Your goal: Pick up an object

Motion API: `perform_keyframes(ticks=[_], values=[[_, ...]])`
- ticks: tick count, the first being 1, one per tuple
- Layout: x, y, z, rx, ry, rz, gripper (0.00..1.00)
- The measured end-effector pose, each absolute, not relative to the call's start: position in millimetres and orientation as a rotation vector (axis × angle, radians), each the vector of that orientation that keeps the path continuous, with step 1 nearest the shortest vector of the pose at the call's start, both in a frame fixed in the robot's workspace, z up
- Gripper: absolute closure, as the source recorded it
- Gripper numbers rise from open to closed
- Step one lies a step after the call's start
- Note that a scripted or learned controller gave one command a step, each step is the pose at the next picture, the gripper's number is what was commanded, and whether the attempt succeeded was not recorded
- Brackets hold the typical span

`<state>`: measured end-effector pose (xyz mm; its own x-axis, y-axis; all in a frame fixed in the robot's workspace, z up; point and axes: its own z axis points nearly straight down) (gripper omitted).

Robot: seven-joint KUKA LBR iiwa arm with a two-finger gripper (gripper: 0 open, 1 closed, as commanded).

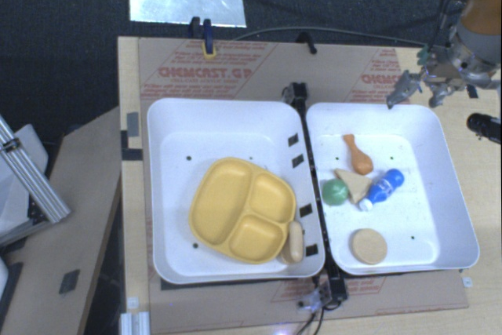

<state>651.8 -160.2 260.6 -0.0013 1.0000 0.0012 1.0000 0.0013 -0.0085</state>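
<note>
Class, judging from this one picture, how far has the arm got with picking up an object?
Nothing looks done: the gripper hangs open above the right bin's far edge, holding nothing. The blue bottle, green ball and round biscuit lie in that bin. Choosing, descending, gripping and lifting all remain.

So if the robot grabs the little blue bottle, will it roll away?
Probably a bit. The blue bottle lies on its side on the smooth bin floor and looks round, so a nudge could roll it. It touches the tan wedge, which may stop it. It looks like a small, light toy.
</note>
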Motion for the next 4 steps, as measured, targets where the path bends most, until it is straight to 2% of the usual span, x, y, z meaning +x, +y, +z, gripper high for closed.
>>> perform_keyframes(ticks=[1, 2, 4], values=[[653.8, -159.9, 267.4, -2.219, -2.227, -0.002, 0.00], [655.0, -157.4, 226.0, -2.218, -2.226, 0.001, 0.00], [645.5, -164.2, 106.6, -2.218, -2.221, 0.003, 0.00]])
